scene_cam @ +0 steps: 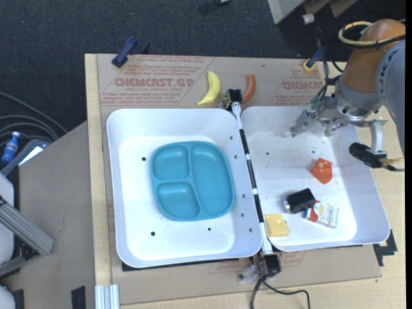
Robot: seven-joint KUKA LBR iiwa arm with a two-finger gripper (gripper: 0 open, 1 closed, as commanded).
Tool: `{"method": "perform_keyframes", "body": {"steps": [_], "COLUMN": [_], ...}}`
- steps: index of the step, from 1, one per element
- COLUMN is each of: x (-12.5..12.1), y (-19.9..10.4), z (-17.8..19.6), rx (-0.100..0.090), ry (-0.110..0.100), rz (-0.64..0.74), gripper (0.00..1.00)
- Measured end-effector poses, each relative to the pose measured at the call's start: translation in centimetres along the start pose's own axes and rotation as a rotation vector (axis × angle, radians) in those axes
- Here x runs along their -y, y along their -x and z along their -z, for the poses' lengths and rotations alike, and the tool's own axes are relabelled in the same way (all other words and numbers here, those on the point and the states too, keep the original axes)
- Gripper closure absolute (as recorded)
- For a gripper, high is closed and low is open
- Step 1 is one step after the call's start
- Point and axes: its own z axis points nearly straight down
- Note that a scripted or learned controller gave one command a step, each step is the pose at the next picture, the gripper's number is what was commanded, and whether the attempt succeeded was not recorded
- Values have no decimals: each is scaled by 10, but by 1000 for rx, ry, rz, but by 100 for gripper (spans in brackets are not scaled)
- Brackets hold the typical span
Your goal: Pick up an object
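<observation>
Camera view from above shows us two shallow white bins side by side on a bench. Our left bin (129,134) carries a blue divided plate (193,180). Our right bin (367,192) holds the loose pieces we could pick: an orange-red block (321,170) near the middle, a black box-shaped item (300,200) nearer the front, a small red and white packet (326,215) just beside it, and a yellow wedge (277,224) at the front corner by the divider.

Our arm (370,63) reaches in from the right, and its gripper (317,122) hangs over the back part of the right bin with its two fingers spread wide and nothing between them. It stands well apart from every piece.

We judge this the approach step, with no pick made yet. The next move, as we read it, calls for travelling forward over one piece, the orange-red block being nearest, then lowering with the fingers straddling it before closing.

Beyond the bins lie a toy banana (209,89) and an orange sausage shape (248,87).
</observation>
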Motion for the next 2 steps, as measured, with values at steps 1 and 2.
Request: {"method": "perform_keyframes", "body": {"steps": [1, 2], "x": [1, 1], "y": [-1, 1], "z": [-11, -11], "rx": [-4, -3], "ry": [-7, -5], "rz": [0, -1], "gripper": [0, 0]}}
